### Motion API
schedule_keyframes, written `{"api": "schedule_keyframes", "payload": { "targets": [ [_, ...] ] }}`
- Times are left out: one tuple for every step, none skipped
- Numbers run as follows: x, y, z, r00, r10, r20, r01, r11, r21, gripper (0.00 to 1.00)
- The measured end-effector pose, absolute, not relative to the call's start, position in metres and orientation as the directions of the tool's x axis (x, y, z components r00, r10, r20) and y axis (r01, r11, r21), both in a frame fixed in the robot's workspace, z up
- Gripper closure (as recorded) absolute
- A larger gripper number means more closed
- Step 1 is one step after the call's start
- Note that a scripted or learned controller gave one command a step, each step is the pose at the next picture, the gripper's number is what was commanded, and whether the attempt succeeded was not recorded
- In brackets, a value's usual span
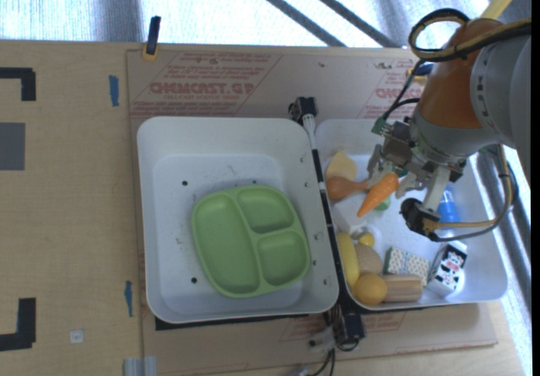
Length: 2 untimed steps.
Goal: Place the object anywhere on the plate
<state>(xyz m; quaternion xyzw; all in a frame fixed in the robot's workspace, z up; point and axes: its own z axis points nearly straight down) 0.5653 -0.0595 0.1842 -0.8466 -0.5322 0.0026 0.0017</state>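
Carrot (379, 193) sits between the fingers of the tool (393, 170), lifted over the right bin (489, 277). Step in hand: carry. Next, judged: swing left across the divider to the green plate (251, 239) in the left bin, lower, release.

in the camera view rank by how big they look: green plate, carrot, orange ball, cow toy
1. green plate, by far the largest
2. carrot
3. orange ball and cow toy: too alike to rank
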Motion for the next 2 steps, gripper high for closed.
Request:
{"api": "schedule_keyframes", "payload": {
  "targets": [
    [0.5718,0.0497,0.2475,0.554,0.832,0.004,0.832,-0.554,-0.002,1.0],
    [0.5712,0.0458,0.246,0.558,0.83,-0.002,0.83,-0.558,-0.003,0.0]
  ]
}}
